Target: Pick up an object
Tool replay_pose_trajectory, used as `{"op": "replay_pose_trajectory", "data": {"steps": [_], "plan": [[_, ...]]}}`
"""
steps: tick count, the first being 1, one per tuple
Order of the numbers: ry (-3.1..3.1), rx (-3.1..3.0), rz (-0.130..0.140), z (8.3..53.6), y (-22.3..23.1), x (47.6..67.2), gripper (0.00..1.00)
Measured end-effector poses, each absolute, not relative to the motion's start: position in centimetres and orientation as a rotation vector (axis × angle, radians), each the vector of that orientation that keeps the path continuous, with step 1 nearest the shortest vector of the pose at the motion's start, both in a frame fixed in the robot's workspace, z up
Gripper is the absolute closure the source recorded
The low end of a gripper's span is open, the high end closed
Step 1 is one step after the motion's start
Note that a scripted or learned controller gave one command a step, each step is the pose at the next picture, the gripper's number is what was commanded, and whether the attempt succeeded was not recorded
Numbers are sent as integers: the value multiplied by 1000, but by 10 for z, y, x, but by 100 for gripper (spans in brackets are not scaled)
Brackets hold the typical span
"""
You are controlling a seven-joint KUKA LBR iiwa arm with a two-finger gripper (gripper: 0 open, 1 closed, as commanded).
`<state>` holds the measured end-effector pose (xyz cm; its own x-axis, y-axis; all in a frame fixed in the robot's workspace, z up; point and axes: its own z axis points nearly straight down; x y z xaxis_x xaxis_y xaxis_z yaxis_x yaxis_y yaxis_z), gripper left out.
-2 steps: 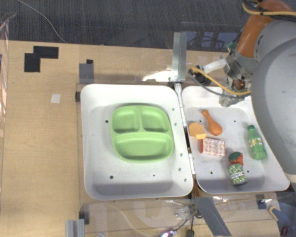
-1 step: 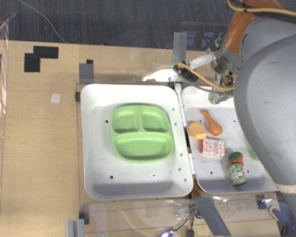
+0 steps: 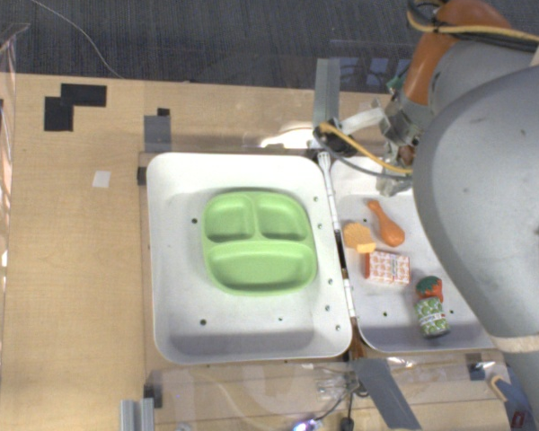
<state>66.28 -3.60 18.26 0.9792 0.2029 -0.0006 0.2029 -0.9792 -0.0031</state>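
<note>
The right bin [image 3: 377, 335] holds several small things. An orange carrot-shaped toy [image 3: 387, 224] lies near its back. In front of it are an orange-yellow block [image 3: 359, 237], a pink patterned box [image 3: 388, 268], and a green bottle with a red cap [image 3: 431, 309] lying further forward. My gripper [image 3: 391, 162] hangs over the back of this bin, just behind the carrot toy, and the wrist and cables partly cover it. I see nothing between its fingers.
The left bin [image 3: 175, 330] holds a green divided plate [image 3: 256, 241]. The big grey arm [image 3: 494, 196] covers the right side of the right bin. A grey bracket [image 3: 327, 92] stands behind the wall between the bins. Bare wooden bench lies to the left.
</note>
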Motion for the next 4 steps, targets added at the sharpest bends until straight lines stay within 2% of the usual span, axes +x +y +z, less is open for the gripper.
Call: {"op": "replay_pose_trajectory", "data": {"steps": [2,3,4], "plan": [[-324,-3121,-1,183,-33,664,100],[-346,-3120,-1,233,11,660,100],[-323,-3123,1,248,45,663,100]]}}
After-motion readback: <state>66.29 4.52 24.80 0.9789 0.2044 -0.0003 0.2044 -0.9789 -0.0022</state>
